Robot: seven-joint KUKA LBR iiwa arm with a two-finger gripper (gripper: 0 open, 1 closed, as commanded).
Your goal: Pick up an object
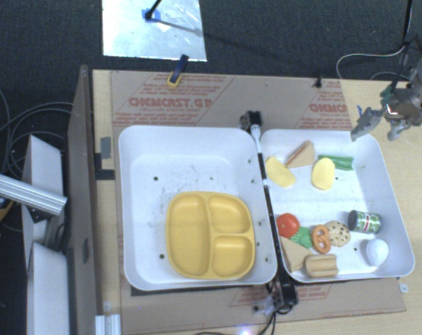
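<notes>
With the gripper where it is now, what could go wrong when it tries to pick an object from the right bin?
1. The gripper hangs open by the right bin's far rim; a steep descent might hit that rim.
2. The tomato, pretzel, cookie and hot dog lie crowded together, so the fingers may push neighbours or grasp two.
3. The small can lies on its side and might roll away.

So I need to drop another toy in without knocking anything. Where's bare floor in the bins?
Left bin: bare floor behind the yellow tray. Right bin: a bare strip between the lemon and the can. Its front is crowded around the tomato and pretzel.
</notes>
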